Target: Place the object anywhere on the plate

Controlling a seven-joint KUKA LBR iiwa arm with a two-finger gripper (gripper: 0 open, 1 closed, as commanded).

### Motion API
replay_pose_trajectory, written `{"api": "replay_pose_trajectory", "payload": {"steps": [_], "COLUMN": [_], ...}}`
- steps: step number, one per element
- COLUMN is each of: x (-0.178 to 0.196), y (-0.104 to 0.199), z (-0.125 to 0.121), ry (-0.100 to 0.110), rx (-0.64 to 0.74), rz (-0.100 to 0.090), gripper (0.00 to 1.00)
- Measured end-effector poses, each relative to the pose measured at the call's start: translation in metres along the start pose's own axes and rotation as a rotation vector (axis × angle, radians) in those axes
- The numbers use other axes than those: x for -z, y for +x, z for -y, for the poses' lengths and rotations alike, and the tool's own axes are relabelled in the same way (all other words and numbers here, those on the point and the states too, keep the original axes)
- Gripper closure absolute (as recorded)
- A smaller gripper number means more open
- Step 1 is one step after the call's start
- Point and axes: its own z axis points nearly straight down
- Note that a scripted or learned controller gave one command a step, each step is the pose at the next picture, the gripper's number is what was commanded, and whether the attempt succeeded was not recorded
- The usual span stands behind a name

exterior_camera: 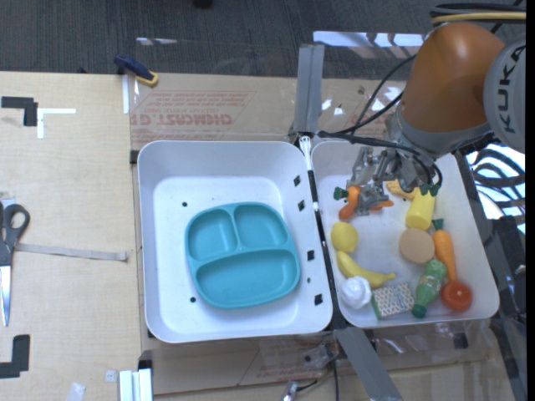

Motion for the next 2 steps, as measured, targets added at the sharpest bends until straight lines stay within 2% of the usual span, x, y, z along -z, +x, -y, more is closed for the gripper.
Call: {"api": "replay_pose_trajectory", "payload": {"steps": [1,2], "x": [-0.0007,-0.0007], "y": [0.0153,0.0153], "z": [-0.0917,-0.0916], "ry": [-0.002,-0.002], "rx": [-0.008,-0.008], "rz": [-0.004,-0.004], "gripper": [1.0,0.0]}}
